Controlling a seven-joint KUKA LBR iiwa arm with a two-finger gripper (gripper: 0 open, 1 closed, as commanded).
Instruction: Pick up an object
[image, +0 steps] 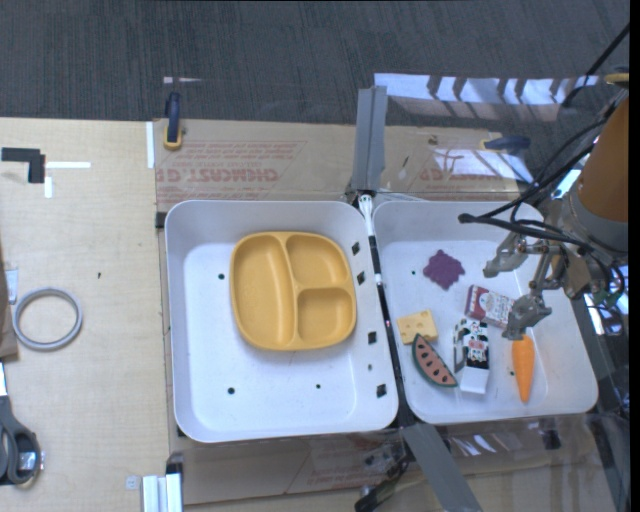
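Hovering pincer (517, 290) spread, grasping nothing; carrot (523, 368) just below fingertip (521, 320).

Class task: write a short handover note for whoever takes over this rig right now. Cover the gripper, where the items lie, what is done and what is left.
Gripper: over the right bin, jaws open, holding nothing.
Right bin: purple piece, small red packet, cheese wedge, watermelon slice, milk carton, carrot. The lower fingertip sits just above the carrot's top, beside the red packet.
Left bin: yellow divided plate.
Done: arm positioned over the items.
Left: close on one item and lift it; nothing is picked yet.
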